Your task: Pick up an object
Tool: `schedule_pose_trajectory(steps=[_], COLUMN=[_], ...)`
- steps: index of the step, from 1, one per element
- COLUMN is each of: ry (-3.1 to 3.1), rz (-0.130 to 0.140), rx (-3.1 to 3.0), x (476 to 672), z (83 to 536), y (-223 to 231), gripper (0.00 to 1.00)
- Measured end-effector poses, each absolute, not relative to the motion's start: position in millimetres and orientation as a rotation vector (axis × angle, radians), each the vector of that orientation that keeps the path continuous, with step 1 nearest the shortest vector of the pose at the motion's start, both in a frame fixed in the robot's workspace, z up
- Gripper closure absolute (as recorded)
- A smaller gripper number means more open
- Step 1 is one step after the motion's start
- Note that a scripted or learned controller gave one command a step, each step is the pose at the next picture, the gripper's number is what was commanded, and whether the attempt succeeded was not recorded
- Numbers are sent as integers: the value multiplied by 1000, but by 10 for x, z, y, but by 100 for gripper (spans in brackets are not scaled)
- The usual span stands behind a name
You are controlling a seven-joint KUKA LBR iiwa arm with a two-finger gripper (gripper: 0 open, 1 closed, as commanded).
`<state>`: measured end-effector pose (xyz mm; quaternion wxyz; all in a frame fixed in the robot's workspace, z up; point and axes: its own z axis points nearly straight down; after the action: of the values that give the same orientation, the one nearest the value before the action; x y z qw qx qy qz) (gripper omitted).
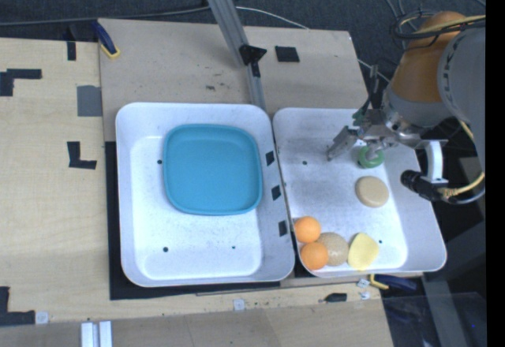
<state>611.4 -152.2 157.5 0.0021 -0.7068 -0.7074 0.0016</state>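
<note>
The right bin [316, 180] holds several small objects. A green round piece [368, 157] lies near its back right, directly under my gripper [357, 150]. The gripper is open, with one grey finger [339, 145] splayed left and the other by the green piece; I cannot tell whether it touches the piece. A beige disc [372, 191] lies just in front of the gripper. Along the front edge sit two orange balls [308, 229] [314, 255], a tan lump [334, 248] and a yellow piece [363, 251].
The left bin [138, 203] holds a square blue plate [213, 168]. A grey pole [237, 30] slants across the bench behind the bins. Cables [442, 184] hang at the arm's right side. The bins' shared wall [276, 180] stands left of the gripper.
</note>
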Motion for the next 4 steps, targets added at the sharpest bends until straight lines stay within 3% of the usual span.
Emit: schedule_pose_trajectory(steps=[1, 2, 3, 4], ry=[-2219, -2223, -2224, -2225], rz=[6, 1, -1, -4], rx=[-2217, -2221, -2222, -2223], x=[6155, 6158, 6163, 6174], z=[973, 891, 1002, 1628], y=[-1461, -1457, -1460, -1442], gripper=[0, 0, 100, 100])
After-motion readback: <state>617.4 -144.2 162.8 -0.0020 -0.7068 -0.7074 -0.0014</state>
